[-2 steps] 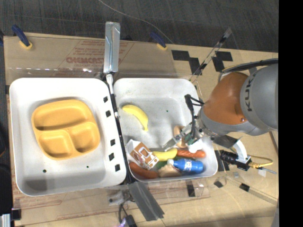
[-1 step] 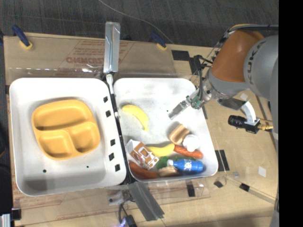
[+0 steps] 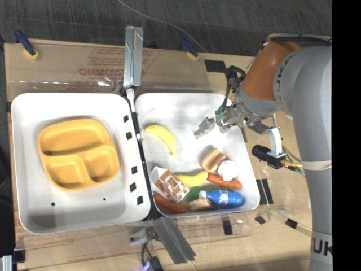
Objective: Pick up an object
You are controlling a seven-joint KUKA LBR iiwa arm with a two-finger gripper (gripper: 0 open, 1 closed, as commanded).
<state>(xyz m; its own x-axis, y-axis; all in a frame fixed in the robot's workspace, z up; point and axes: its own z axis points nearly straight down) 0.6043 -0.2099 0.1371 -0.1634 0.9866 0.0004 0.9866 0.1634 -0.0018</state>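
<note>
Several toy foods crowd the right bin's (image 3: 169, 103) near corner: a blue bottle (image 3: 224, 197), a carrot (image 3: 224, 181), a sausage (image 3: 170, 204), a white ball (image 3: 228, 169) and a bread roll (image 3: 212, 158), touching and overlapping. Farther back, a yellow banana (image 3: 162, 138) lies alone on bare floor: probably light, stiff, smooth plastic, best pinched across its middle. Beyond it the pincer (image 3: 204, 127) hovers with nothing visibly between its tips; how wide it stands is too blurred to tell. What lies under the pile is hidden. The left bin (image 3: 28, 208) holds a yellow tray (image 3: 77, 152).

I'm looking at a lab: clamped cardboard (image 3: 101, 66) on the table (image 3: 282, 219), white bins (image 3: 22, 168), cables (image 3: 130, 7), toy food (image 3: 197, 193).
</note>
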